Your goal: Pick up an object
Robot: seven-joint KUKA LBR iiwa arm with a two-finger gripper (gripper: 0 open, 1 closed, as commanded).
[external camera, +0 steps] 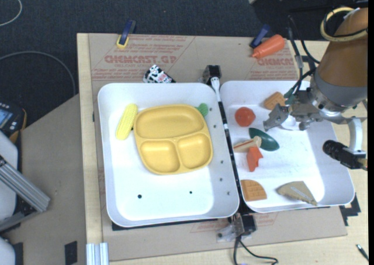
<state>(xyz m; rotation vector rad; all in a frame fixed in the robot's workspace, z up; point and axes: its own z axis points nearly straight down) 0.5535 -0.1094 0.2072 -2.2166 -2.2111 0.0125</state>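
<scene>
A: So, where does your gripper (279, 119) sit right now?

B: You have it low over the right bin (336, 190), toward its upper middle. Its fingers stand apart with nothing between them, so you hold no object yet.

A: And what can you pick from?

B: Your nearest choices lie just left of the fingers: a round red tomato-like piece (245, 116), smooth and plastic-looking, and below it a dark green leaf shape (266, 141) touching a small orange-red wedge (253, 158). A tan, bread-like piece (273, 101) sits just above the gripper. Near the front rim lie a flat waffle-textured biscuit (253, 190) and a beige wedge (297, 191).

A: Why work that bin?

B: I judge it's because the loose, small toys are spread there with gaps for your fingers. The left bin (117, 193) mostly carries a wide yellow divided tray (172, 138), glossy and shallow, with a ridged corn cob (125, 121) beside it, which looks harder for you to grip.
</scene>
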